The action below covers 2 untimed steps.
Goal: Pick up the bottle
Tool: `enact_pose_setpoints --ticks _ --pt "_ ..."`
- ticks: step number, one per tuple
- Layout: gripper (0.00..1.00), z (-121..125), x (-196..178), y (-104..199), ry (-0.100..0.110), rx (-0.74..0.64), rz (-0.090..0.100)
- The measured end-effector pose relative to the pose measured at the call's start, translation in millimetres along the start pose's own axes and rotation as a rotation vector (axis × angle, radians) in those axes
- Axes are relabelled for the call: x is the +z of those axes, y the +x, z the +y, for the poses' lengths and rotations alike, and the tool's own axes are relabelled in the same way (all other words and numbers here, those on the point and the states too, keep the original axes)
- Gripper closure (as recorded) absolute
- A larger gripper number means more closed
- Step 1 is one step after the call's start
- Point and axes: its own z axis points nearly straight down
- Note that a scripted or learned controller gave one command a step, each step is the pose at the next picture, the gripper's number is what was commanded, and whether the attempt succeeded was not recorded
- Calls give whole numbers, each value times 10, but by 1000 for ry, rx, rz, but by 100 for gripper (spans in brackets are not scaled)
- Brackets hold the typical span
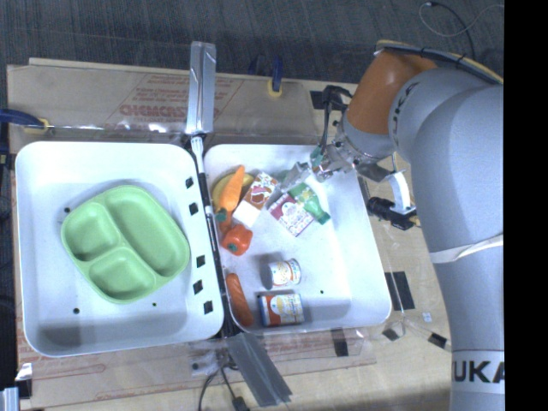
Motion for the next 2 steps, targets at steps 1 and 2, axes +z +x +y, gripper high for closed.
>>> enact_pose_setpoints --ticks 1,2 --pt "0 -178 17 37 -6 214 0" --pt "0 -178 18 37 -6 214 0"
